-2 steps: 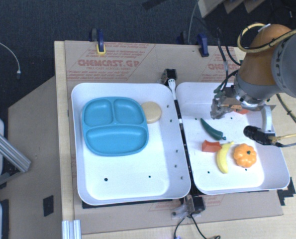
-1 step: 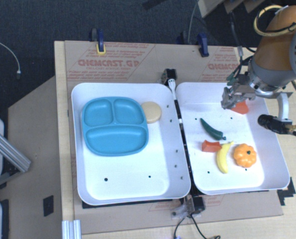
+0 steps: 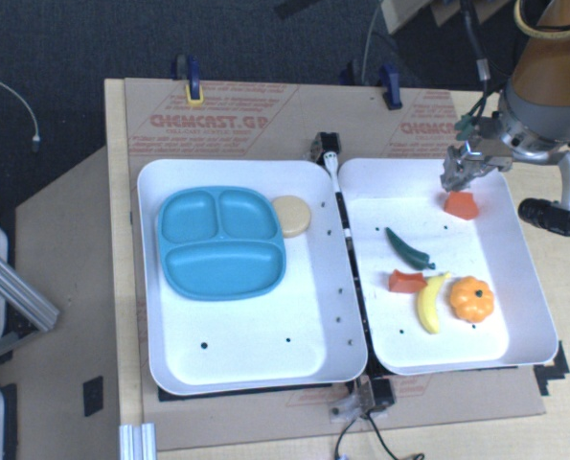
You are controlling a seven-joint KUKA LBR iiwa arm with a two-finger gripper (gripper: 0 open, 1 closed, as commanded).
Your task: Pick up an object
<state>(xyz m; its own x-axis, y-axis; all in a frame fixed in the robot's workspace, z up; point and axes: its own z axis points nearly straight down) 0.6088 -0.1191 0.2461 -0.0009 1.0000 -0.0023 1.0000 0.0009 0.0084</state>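
Observation:
My gripper (image 3: 457, 181) hangs over the far part of the right bin (image 3: 514, 353), just above a red-orange block (image 3: 462, 205); whether it touches the block is unclear. Nearer the front of that bin lie a green chili pepper (image 3: 407, 247), a small red piece (image 3: 406, 281), a yellow banana (image 3: 430, 304) and an orange pumpkin (image 3: 471, 299). In the left bin (image 3: 246, 362) rests a blue divided plate (image 3: 222, 241) with a pale round cookie (image 3: 291, 216) at its right edge.
The two bins meet along a black hinge strip (image 3: 347, 257). Blue clamps (image 3: 193, 80) hold the cardboard base at the back. The arm's grey and orange body (image 3: 548, 75) fills the upper right corner.

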